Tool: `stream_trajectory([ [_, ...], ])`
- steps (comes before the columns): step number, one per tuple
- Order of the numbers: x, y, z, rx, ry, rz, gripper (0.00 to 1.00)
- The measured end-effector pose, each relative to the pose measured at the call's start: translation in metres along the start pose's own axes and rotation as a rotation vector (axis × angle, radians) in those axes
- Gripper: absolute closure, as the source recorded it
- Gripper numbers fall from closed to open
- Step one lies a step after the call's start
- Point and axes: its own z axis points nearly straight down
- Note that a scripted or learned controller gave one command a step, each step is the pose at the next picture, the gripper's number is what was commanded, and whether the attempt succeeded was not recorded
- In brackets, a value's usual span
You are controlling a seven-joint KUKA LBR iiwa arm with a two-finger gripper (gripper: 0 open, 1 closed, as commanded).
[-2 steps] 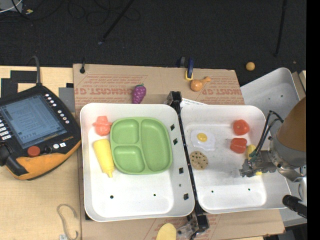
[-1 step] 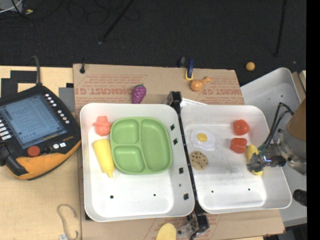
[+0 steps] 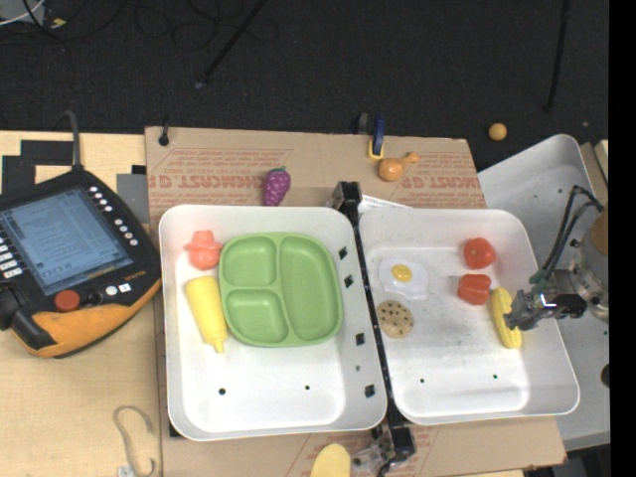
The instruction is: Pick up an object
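The right bin (image 3: 467, 386) holds a fried egg (image 3: 401, 274), a brown cookie (image 3: 396, 317), a round red tomato (image 3: 479, 252), a squat red piece (image 3: 474, 288) and a yellow banana (image 3: 504, 318) near its right wall. My gripper (image 3: 527, 311) reaches in from the right and sits low at the banana's right side, touching or nearly touching it. The grey wrist (image 3: 576, 296) with its cables lies over the bin's right rim. Nothing is visibly lifted.
The left bin (image 3: 258, 391) holds a green divided plate (image 3: 278, 289), a yellow bottle (image 3: 207, 311) and a pink-orange toy (image 3: 202, 250). Purple grapes (image 3: 276, 186) and an orange toy (image 3: 396, 167) lie on the cardboard behind. A teach pendant (image 3: 70, 256) sits at the left.
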Motion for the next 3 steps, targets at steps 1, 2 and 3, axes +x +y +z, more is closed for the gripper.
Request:
stream_trajectory([
  [1,0.05,0.009,0.01,0.005,0.003,-0.004,1.0],
  [2,0.098,0.021,0.004,0.004,0.003,-0.004,1.0],
  [3,0.155,0.02,0.012,0.006,0.003,-0.003,1.0],
])
